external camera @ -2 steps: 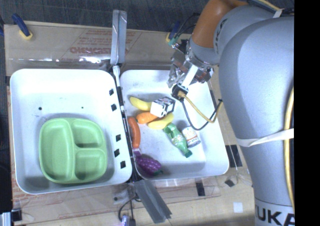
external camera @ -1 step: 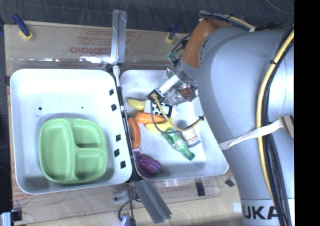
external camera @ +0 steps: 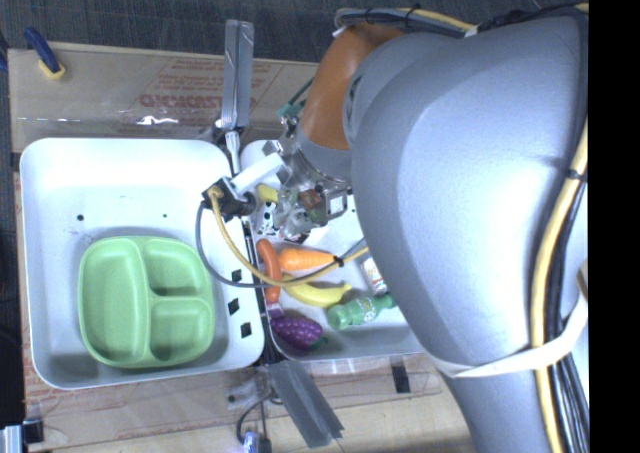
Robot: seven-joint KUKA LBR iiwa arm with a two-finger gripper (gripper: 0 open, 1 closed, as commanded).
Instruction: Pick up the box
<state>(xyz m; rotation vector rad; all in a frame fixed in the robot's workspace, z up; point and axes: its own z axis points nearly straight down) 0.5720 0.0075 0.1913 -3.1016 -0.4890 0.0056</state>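
Tool sits low in the right bin, near its upper-left corner, close beside the wall it shares with the left bin. Cannot tell the tool's state, since wrist, cabling and brackets crowd it.

No box can be made out with certainty. A small pale-labelled item lies at the arm's edge, below and right of the tool; it may be the box, but most of it is hidden by the arm.

Between tool and that item, a pile: carrot, banana, green piece, grapes, all below the tool.

Judgement: if that item is the target, it lies down-right of the tool, past the carrot, and the move must shift that way before descending. Long axis not readable.

Green tray rests in the left bin, well apart.
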